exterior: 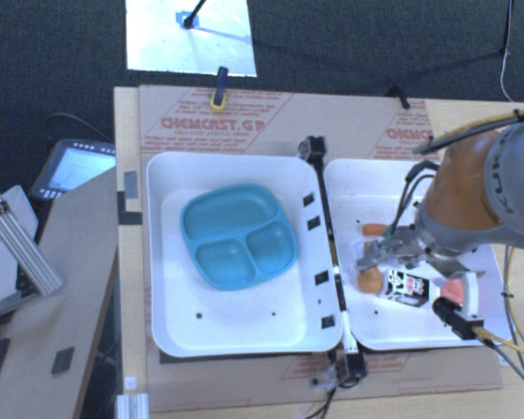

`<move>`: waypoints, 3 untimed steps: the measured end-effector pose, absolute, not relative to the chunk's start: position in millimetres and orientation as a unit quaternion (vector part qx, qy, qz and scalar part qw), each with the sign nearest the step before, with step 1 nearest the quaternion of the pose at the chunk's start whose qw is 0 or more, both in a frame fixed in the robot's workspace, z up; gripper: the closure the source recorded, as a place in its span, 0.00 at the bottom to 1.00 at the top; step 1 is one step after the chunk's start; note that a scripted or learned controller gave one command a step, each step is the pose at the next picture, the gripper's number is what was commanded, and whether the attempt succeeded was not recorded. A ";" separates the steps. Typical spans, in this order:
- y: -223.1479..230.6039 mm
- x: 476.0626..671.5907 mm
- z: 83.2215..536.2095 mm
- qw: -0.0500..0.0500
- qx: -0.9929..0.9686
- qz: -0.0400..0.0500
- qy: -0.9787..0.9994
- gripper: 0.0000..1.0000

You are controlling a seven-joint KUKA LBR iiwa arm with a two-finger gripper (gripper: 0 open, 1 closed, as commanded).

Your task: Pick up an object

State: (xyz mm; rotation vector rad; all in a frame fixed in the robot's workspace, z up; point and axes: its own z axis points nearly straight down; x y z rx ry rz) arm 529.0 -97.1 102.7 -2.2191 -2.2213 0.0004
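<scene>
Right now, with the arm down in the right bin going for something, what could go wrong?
The gripper sits low among crowded items: an orange ball-like object lies right beside a black-and-white printed item, so a grasp may nudge or catch the wrong one. A small orange piece lies just above the gripper and could get pushed aside. Everything sits near the divider between the bins, leaving little room on that side.

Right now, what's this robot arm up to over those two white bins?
The grey and orange arm reaches into the right bin, its gripper low among small items: an orange piece, a round brownish thing and a black-and-white carton. Nothing looks lifted yet. The left bin holds a blue divided plate.
</scene>
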 end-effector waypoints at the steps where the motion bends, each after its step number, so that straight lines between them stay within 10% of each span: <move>1: -97.4 530.0 114.9 -0.001 -0.706 -0.001 -0.708 1.00; 3: -94.5 533.4 242.4 -0.003 -0.706 -0.002 -0.709 1.00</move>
